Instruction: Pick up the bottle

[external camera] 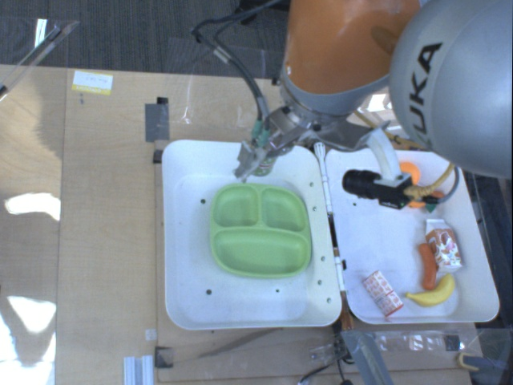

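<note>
Two shallow white bins sit side by side on the pale wooden surface. The left bin carries a single thing: a green divided plate, lying flat near the middle, with two small compartments on its far side and one long compartment on its near side.

The grey and orange arm comes in from the right and hangs over the far edges of both bins. Its claw is tilted down over the far part of the left bin, just beyond the far rim of the green plate, near the plate's left small compartment. From where I stand I cannot tell how far open the claw is, nor whether it touches the bin floor.

The right bin holds the rest. At its far end an orange object peeks out, mostly hidden behind the arm; it may be the bottle, but too little of it shows to be sure. Along the right wall lies a crinkled red and white wrapper, with a reddish sausage-shaped thing just beside it. A yellow banana lies near the front right corner, and a small red and white packet lies to its left
</note>
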Robot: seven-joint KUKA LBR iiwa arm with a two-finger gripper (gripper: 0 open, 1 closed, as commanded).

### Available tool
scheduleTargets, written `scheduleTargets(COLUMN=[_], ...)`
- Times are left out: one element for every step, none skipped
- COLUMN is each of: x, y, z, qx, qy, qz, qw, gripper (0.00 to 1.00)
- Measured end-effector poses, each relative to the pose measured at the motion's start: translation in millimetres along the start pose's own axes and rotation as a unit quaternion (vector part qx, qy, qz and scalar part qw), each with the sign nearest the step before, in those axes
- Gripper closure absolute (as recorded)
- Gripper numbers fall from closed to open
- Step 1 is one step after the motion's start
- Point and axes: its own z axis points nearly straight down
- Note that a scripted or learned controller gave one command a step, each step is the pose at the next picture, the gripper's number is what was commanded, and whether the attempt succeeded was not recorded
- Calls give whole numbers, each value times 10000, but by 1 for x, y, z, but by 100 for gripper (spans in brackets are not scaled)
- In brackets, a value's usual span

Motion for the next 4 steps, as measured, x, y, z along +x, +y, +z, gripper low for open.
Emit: scheduleTargets(x=[35, -13, -55, -55], y=[4, 36, 33, 35], z=[233, 120, -79, -92], qx=[-7, -21, -34, -80], qy=[6, -8, -33, -71], qz=[-693, -2064, -3489, -3494], qw=[9976, 9785, 9371, 9369], gripper=[100, 100, 100, 100])
